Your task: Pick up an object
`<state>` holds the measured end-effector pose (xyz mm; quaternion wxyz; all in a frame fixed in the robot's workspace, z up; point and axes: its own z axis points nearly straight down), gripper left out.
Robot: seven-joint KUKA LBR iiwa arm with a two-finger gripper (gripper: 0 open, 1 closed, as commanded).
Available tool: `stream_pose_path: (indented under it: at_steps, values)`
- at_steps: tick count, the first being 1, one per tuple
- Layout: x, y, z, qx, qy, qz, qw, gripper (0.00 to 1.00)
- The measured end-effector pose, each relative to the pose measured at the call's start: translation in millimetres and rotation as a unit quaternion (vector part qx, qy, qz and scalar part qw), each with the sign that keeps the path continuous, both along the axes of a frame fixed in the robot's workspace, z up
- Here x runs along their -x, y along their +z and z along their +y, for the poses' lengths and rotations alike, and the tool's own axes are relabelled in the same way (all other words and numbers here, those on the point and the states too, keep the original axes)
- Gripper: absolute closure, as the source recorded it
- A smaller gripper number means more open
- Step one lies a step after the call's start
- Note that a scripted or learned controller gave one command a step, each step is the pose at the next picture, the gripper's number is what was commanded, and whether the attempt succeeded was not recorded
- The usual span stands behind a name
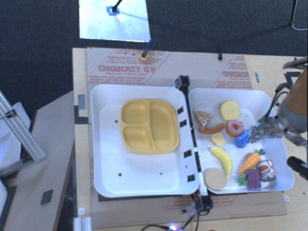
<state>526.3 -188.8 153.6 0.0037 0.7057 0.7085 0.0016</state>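
Where the arm reaches in from the right, its gripper sits low over the right bin, just beside a small blue toy; the metal fingers are blurred and too small to read, so I cannot tell whether they are spread or pressed together, or whether they touch the blue toy. That bin holds a scatter of toy food: a round yellow piece at the far side, a sandwich wedge and a sausage toward its left, a pink donut touching the blue toy, and a small pale yellow piece near the middle. Nearer the front lie a banana, a tan round disc, a carrot, a bunch of purple grapes and a small can at the right. The left bin carries a yellow divided plate, lying flat toward its far half. Both bins rest side by side on the tabletop.
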Motion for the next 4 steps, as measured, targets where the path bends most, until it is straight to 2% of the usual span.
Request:
stream_pose_path:
  at_steps: [1,2,4]
  values:
    - [-5.3,62.1,5.9,-0.0001,0.001,-0.001,1.0000,1.00]
    - [-6.4,71.4,5.8,-0.0008,0.000,0.002,1.0000,1.00]
    - [30.0,63.8,103.7,-0.0025,0.002,0.004,1.0000,1.00]
